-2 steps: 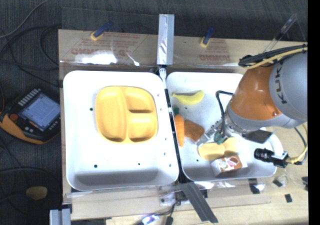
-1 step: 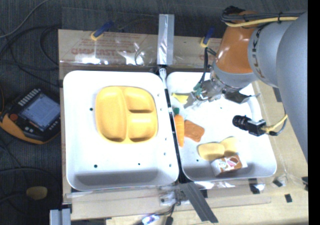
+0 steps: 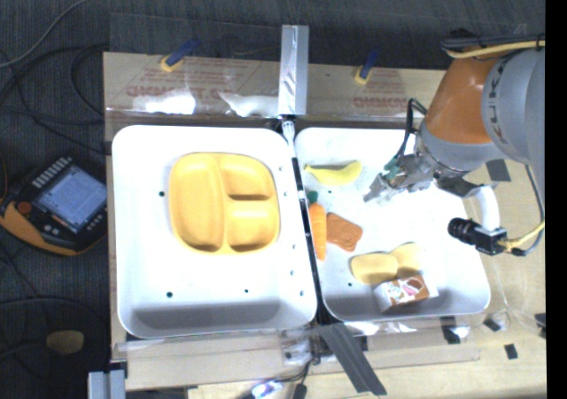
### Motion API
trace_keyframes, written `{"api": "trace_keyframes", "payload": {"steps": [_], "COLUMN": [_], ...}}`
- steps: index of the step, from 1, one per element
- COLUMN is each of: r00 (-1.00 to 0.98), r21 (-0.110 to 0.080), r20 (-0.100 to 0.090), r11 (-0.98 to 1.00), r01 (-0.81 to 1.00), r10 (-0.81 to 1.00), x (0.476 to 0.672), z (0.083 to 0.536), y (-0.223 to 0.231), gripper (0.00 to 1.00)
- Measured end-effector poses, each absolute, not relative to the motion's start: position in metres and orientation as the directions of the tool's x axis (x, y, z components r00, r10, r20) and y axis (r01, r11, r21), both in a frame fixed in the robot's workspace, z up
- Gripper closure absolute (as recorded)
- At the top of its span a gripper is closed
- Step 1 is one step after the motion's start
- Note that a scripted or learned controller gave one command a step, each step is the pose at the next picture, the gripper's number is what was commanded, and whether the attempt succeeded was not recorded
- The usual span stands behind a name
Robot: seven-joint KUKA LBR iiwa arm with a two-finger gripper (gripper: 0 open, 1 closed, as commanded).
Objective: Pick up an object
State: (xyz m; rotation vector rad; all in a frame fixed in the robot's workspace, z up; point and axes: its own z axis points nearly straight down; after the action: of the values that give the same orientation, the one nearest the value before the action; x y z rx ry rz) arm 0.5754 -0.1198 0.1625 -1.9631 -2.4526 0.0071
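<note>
The right bin (image 3: 461, 291) holds a yellow banana-shaped piece (image 3: 333, 173) at its upper left, an orange carrot (image 3: 316, 229) along its left wall, and an orange flat piece (image 3: 344, 230) beside the carrot. A pale yellow piece (image 3: 383, 262) and a small printed packet (image 3: 406, 290) lie near the front. My gripper (image 3: 383, 188) hangs over the bin's upper middle, right of the banana piece and apart from it. Nothing shows between its fingers.
The left bin (image 3: 142, 300) carries a yellow divided tray (image 3: 223, 200). A metal divider post (image 3: 293, 69) stands at the back between the bins. The arm (image 3: 478, 118) and a black cable fitting (image 3: 474, 233) cover the right bin's right side. A handheld pendant (image 3: 58, 202) lies at far left.
</note>
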Motion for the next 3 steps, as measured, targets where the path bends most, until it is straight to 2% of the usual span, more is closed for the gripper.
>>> {"api": "trace_keyframes", "payload": {"steps": [1,2,3], "r00": [-0.29,-0.29,-0.325], "r21": [-0.001,-0.001,-0.003], "r20": [-0.004,-0.004,-0.001], "r11": [0.29,0.29,0.325], "r01": [0.957,0.957,0.946], "r10": [0.957,0.957,0.946], "x": [0.577,0.577,0.531], "z": [0.269,0.269,0.16], "y": [-0.169,-0.169,-0.194], "gripper": [1.0,0.0,0.0]}}
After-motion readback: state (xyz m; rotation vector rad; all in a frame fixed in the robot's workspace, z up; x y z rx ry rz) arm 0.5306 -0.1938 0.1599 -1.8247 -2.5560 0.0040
